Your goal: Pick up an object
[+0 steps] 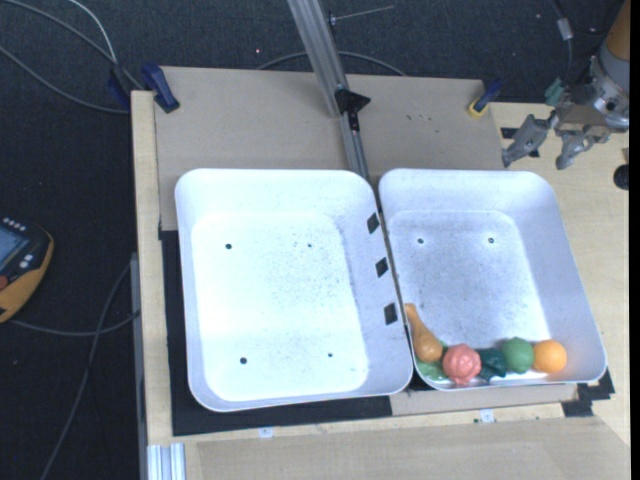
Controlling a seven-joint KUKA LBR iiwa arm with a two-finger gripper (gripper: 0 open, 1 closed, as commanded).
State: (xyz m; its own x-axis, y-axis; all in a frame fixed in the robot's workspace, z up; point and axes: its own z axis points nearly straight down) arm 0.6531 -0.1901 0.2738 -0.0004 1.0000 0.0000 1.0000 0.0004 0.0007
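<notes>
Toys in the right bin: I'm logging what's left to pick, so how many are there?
4, maybe more hidden. All sit along the near edge: an orange carrot-like piece leftmost, a pink ball, a green ball, an orange ball rightmost. Something dark green lies between them.

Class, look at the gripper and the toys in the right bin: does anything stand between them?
Nothing visible does. The gripper hovers open outside the right bin's far right corner, while the toys lie bunched against its near wall. Between them is only the bin's rim and bare floor.
</notes>
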